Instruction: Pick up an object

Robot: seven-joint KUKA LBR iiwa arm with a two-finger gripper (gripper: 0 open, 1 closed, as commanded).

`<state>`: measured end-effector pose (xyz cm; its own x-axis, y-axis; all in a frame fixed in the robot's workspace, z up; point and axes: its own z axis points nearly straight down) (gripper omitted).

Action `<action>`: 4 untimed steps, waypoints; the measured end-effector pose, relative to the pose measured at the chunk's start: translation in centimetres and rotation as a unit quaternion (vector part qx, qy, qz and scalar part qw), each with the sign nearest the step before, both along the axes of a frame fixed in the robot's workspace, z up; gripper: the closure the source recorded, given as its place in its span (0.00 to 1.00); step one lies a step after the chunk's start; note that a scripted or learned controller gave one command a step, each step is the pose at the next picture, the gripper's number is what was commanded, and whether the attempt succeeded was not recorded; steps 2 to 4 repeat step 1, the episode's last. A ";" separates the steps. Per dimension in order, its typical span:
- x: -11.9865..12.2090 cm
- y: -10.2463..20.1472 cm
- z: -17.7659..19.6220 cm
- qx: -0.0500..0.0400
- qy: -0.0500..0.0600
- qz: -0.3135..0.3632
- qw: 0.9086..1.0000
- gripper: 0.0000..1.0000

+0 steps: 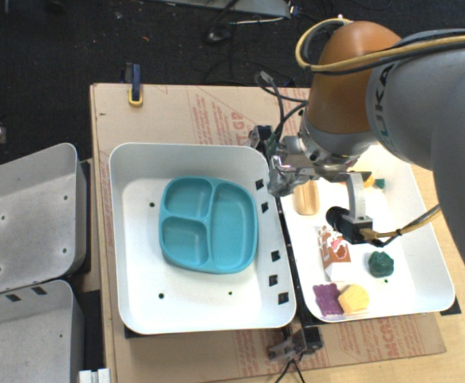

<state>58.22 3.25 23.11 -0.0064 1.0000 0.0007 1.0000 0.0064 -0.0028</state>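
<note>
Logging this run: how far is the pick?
Done: arm is over the right bin. In hand: nothing seen held; gripper sits at the bin's top-left by a tan block. Left: grasp and lift. Purple block, yellow block, green piece lie untouched.

Teal divided plate (209, 223), white bins (136, 174), purple block (326, 299), yellow block (354, 298), green lump (380, 263).
</note>
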 end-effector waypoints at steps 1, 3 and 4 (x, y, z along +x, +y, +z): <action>-0.4 5.2 0.9 0.000 -0.001 0.000 1.000 1.00; -0.4 5.2 0.9 0.000 -0.001 0.000 1.000 1.00; -0.4 5.2 0.9 0.000 -0.001 0.000 1.000 1.00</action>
